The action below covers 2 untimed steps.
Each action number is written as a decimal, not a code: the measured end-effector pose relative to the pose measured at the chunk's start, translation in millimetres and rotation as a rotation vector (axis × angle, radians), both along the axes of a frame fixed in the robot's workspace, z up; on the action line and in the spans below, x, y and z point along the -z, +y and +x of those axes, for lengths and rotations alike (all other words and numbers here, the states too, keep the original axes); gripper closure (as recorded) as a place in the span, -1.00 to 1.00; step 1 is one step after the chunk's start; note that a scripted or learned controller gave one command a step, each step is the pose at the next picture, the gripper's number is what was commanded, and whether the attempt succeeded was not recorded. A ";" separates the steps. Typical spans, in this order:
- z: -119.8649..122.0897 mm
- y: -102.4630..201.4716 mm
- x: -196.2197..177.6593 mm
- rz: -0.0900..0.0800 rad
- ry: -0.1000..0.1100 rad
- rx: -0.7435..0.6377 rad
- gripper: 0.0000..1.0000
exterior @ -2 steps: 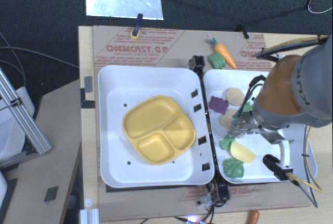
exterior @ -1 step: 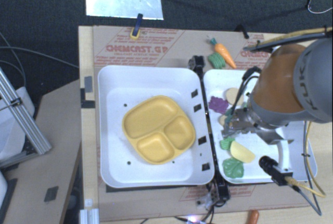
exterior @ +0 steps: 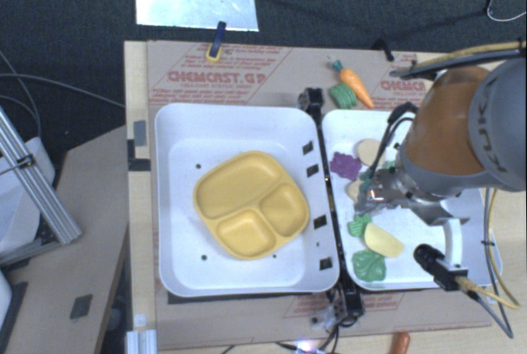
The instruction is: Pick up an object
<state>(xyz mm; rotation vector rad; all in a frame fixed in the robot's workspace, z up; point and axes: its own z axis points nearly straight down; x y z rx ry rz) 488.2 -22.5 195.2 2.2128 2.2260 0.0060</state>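
Note:
The right bin (exterior: 342, 128) holds several toy foods: a purple grape bunch (exterior: 345, 165), a pale tan disc (exterior: 369, 151), a small green piece (exterior: 358, 225), a yellow wedge (exterior: 383, 242) and a green leafy piece (exterior: 369, 266). My gripper (exterior: 368, 194) reaches down into this bin just below the grapes and above the small green piece. The arm's grey and orange wrist covers the bin's right half. In the left bin (exterior: 181, 130) lies a yellow three-compartment plate (exterior: 251, 203).
A toy carrot (exterior: 356, 82) and a green piece (exterior: 343, 96) lie on the cardboard behind the right bin. A blue-and-yellow clip (exterior: 216, 42) sits further back left. Black clamps (exterior: 311, 100) mark the divider between the bins.

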 end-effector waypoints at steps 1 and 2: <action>0.2 49.8 -77.5 0.002 -0.005 -0.005 1.00; -1.1 143.5 -142.5 0.005 -0.004 -0.009 1.00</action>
